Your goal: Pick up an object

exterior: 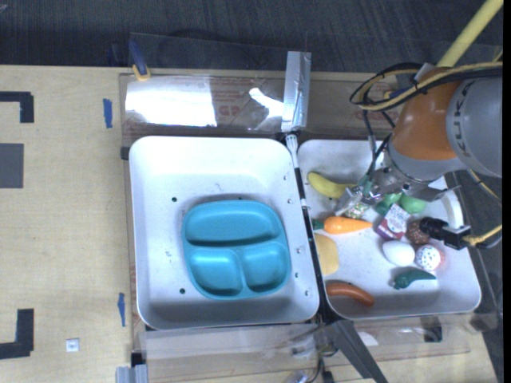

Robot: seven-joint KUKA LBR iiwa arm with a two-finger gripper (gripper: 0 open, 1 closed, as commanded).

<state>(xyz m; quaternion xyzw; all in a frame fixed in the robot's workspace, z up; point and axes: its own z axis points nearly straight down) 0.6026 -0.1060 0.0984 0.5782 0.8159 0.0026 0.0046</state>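
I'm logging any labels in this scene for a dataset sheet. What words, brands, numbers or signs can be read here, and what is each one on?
No text can be read for certain.
Grey arm: dark letters along its side, cut off and too blurred to read.
Clear panel behind the left bin: faint reddish print, too washed out by glare to read.
Small white square on the bench: a mark, too small to read.
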